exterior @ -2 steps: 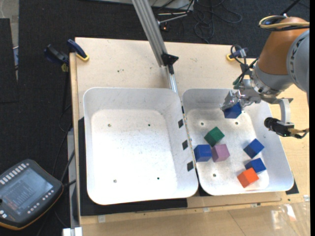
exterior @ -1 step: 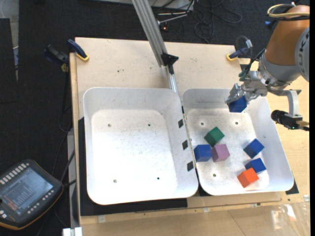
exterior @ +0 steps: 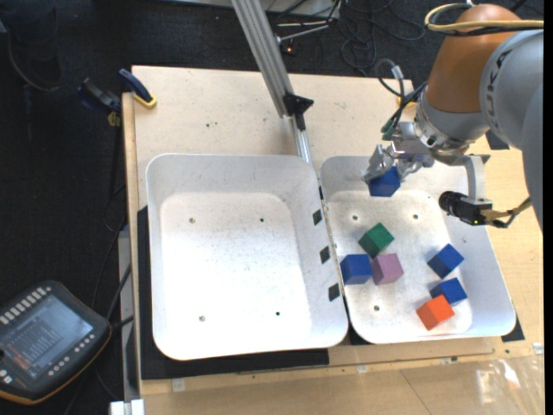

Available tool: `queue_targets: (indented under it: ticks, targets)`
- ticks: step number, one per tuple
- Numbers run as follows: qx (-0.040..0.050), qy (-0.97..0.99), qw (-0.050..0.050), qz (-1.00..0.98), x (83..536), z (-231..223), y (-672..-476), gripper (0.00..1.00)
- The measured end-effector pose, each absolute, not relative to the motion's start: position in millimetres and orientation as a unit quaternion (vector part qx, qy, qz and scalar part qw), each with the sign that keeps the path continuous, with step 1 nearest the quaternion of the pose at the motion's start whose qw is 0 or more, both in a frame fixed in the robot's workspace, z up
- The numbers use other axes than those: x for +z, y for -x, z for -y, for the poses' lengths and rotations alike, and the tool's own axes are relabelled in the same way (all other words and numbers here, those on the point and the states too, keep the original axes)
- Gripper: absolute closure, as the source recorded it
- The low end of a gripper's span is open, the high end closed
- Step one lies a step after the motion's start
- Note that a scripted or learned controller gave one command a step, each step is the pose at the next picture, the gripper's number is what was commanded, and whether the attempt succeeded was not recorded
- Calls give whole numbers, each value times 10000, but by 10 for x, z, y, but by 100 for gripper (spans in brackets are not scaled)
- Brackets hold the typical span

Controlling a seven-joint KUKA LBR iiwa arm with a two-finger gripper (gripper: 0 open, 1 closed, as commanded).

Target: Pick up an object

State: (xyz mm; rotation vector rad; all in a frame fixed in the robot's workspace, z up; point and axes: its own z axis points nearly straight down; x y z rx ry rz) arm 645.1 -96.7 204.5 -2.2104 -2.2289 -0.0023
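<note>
- Claw (exterior: 386,168) of the grey arm hangs over the far left corner of the right bin (exterior: 484,318), gripping a blue cube (exterior: 384,182) between its fingers; the cube sits raised above the bin floor, tilted.
- On the floor of the right bin, near its left wall, a green cube (exterior: 377,238) lies just behind a purple cube (exterior: 388,267), and another blue block (exterior: 355,269) touches the purple one on its left side.
- Toward the right bin's near right corner, an orange cube (exterior: 435,311) lies against a small blue cube (exterior: 453,290), with one more blue cube (exterior: 445,258) just behind them.
- Left bin (exterior: 173,232) stands beside the right bin on the worktop (exterior: 216,111), their inner rims meeting.
- A handheld pendant (exterior: 47,340) lies off the worktop's near left corner.
- A blue and yellow clamp (exterior: 136,88) grips the worktop's far left corner.
</note>
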Motion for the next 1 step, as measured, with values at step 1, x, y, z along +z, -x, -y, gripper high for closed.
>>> queue_targets:
  ticks: [1]
  targets:
    - [1,7047,15,7095,2064,505,-6406,100]
